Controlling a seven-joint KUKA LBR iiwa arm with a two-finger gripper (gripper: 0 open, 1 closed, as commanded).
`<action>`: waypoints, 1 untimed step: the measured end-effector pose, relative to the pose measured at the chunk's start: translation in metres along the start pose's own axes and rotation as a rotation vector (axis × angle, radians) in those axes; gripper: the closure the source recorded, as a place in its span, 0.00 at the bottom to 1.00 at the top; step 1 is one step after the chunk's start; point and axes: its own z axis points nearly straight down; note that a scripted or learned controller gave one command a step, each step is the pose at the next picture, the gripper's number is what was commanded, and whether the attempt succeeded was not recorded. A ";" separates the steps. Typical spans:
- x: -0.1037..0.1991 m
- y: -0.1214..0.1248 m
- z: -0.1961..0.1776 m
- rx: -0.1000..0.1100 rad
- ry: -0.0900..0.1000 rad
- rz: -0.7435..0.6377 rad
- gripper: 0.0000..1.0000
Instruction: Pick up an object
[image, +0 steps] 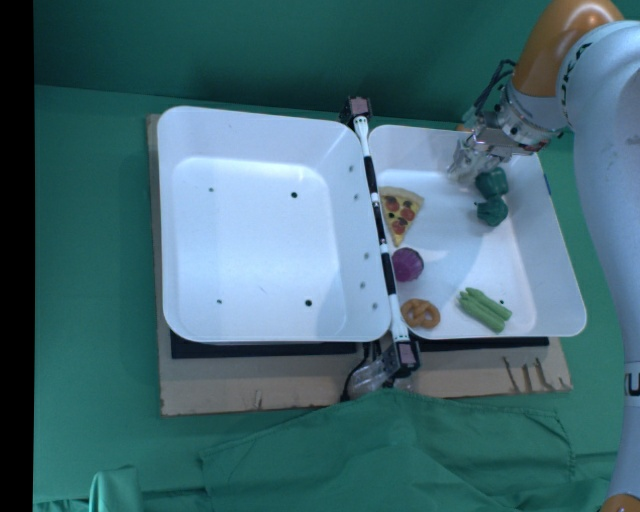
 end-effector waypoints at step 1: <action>-0.001 -0.016 -0.001 -0.008 -0.010 -0.003 1.00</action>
